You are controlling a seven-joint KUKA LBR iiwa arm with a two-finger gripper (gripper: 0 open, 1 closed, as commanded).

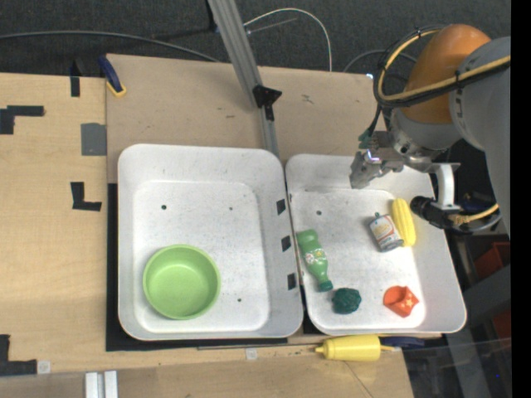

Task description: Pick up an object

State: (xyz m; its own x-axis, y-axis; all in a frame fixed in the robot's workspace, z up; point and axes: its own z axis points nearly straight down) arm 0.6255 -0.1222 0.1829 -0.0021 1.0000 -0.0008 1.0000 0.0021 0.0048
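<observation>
My gripper [364, 171] hangs over the far edge of the right bin [332, 177], above its back wall, with nothing seen between its fingers. In that bin lie a green bottle [314, 259], a dark green lump [346, 299], a red block [400, 300], a small grey can [383, 232] and a yellow corn-like piece [403, 220]. The can and the yellow piece lie nearest, a little right of and in front of the gripper. A light green bowl [182, 281] sits in the front left of the left bin [199, 164].
A yellow bottle [353, 348] lies on the bench just outside the right bin's front edge. A grey pole [236, 36] slants down to a clamp at the back between the bins. Cables loop behind the right bin.
</observation>
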